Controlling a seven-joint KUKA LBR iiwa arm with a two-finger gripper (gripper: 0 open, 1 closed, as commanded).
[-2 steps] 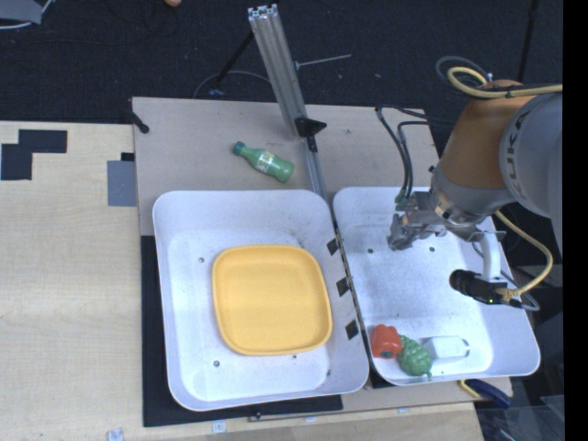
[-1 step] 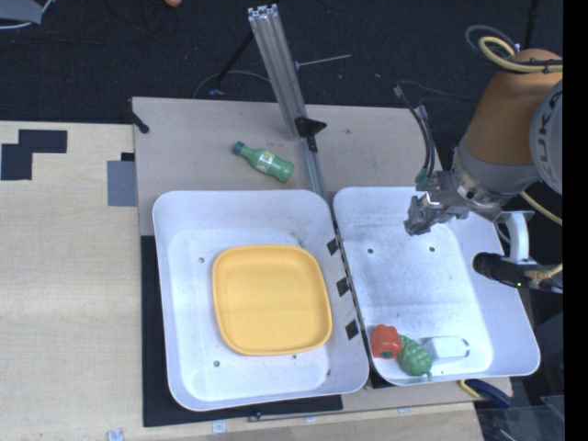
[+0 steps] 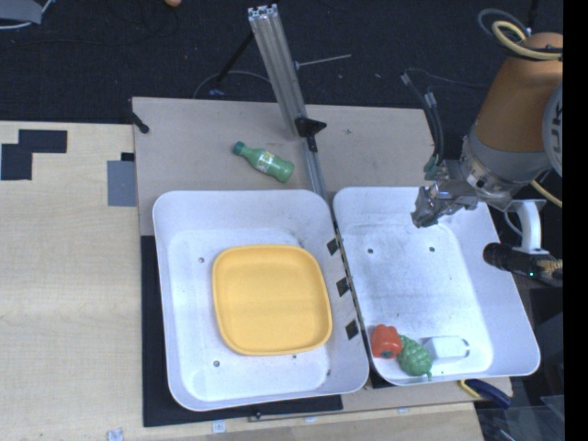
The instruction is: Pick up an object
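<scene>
The red and green toy vegetables [image 3: 401,348] lie in the right bin's [image 3: 478,283] near corner, well apart from the claw [image 3: 430,208] at its far edge — whether open we cannot tell — so we judge the approach just beginning.

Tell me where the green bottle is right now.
The green bottle lies on its side on the bench, outside both bins, just beyond the far edge of the left bin and left of the metal post.
</scene>
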